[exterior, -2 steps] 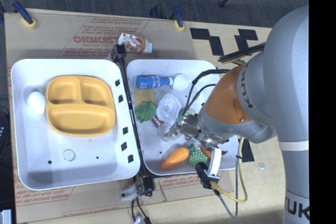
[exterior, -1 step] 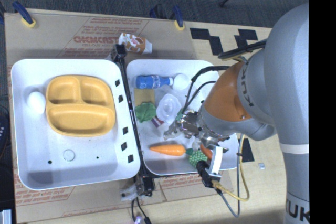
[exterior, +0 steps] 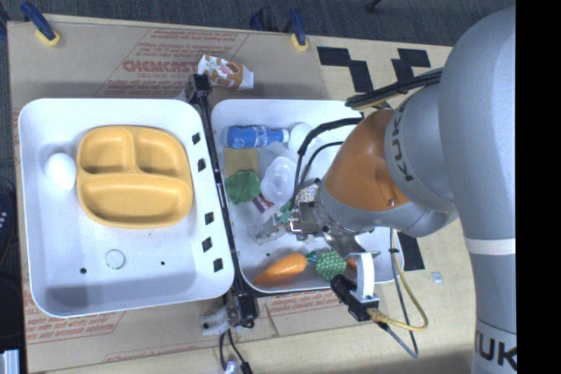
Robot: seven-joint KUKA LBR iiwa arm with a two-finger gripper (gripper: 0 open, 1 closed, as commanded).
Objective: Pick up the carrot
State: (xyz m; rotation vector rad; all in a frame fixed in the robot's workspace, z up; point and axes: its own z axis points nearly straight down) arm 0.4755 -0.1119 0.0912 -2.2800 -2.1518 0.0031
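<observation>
Carrot lies in the right bin, down at its near wall, just left of a green knobbly toy that touches or nearly touches its right end. Long axis runs roughly left-right w/ a slight tilt, right end a bit higher; left end looks blunter and paler, but can't say for sure which end is the tip.

Gripper sits just above the carrot, reaching in under the orange wrist band, prob. lined up over that end of the bin to come down on it. Nothing visibly held; how far open it is, can't tell, wrist bulk and cables hide it.

Other clutter further up from the carrot: green leafy piece, clear plastic bottle, blue bottle, all loose. Left of the carrot, over the bin divider, a yellow divided tray.
</observation>
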